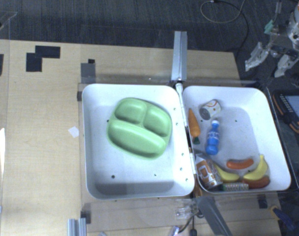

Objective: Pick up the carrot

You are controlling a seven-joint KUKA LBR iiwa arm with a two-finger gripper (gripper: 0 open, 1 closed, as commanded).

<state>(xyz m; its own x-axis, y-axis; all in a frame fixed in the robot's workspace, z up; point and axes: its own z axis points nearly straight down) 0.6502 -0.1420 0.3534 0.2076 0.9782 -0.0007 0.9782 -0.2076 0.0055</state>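
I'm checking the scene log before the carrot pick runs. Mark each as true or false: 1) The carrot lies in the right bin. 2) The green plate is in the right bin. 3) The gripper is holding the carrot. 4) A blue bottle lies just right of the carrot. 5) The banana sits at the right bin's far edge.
1) True: the carrot lies along the left wall of the right bin.
2) False: the green plate sits in the left bin.
3) False: the gripper hangs above the bench beyond the right bin, with open fingers.
4) True: the blue bottle.
5) False: the banana lies at the near edge.
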